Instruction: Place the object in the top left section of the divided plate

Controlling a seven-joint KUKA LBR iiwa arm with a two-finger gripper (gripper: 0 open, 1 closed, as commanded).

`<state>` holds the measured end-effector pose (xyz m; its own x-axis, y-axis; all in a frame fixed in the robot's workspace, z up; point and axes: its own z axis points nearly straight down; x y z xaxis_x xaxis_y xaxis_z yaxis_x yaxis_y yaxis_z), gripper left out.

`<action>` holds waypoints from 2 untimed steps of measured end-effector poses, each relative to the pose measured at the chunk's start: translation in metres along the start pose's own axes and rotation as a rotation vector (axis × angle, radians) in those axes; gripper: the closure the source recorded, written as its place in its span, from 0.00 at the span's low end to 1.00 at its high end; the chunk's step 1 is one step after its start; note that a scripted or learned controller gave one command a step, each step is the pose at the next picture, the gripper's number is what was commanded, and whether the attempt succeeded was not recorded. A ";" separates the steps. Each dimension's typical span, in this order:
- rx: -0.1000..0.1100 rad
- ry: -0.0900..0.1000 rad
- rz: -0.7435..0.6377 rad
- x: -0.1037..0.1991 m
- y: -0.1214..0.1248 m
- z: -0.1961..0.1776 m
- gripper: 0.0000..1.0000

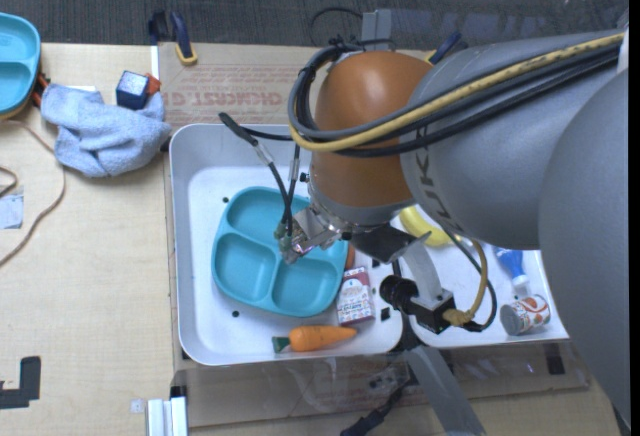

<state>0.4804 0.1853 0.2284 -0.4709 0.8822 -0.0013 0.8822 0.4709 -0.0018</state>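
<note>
Filling the right of my view, the grey arm (520, 134) and its orange band (365, 129) sit closest to the camera and hide much of the right bin (500, 344). Below the band, the end effector (298, 244) hangs over the blue divided plate (245, 264) in the left bin (190, 224), near the plate's middle ridge. I cannot tell whether it is open or closed, nor whether anything sits in it; cables cross it. A carrot (315, 337) lies on the bin floor just below the plate, and a small red-and-white packet (354, 296) touches the plate's right edge. On the desk (80, 304), a grey cloth (105, 131) lies left of the bin.
</note>
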 end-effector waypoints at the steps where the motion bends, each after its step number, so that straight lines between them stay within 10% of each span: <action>1: 0.003 -0.001 0.438 0.018 0.006 -0.012 1.00; 2: 0.003 -0.001 0.487 -0.023 0.054 -0.014 1.00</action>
<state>0.5384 0.1906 0.2420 -0.0035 1.0000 -0.0038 1.0000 0.0035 -0.0032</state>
